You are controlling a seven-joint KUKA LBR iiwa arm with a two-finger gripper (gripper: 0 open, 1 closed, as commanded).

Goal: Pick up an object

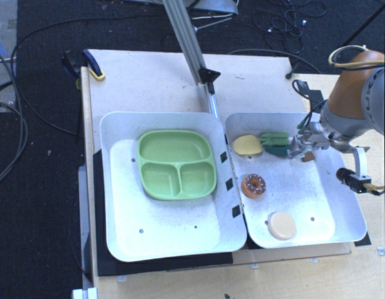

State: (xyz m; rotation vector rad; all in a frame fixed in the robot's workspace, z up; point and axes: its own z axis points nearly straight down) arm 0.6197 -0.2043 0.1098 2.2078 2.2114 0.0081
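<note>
In the right bin lie a yellow lemon-shaped piece, a green toy vegetable, a brown frosted doughnut and a round cream disc. My gripper hangs low at the bin's far right part, just right of the green vegetable's end. Whether it touches the vegetable cannot be told. The grey arm with its orange band reaches in from the right.
The left bin holds a green divided plate. A slanted metal pole rises behind the bins. A blue-and-yellow clamp sits at the bench's far left corner. Cables run along the dark floor around the bench.
</note>
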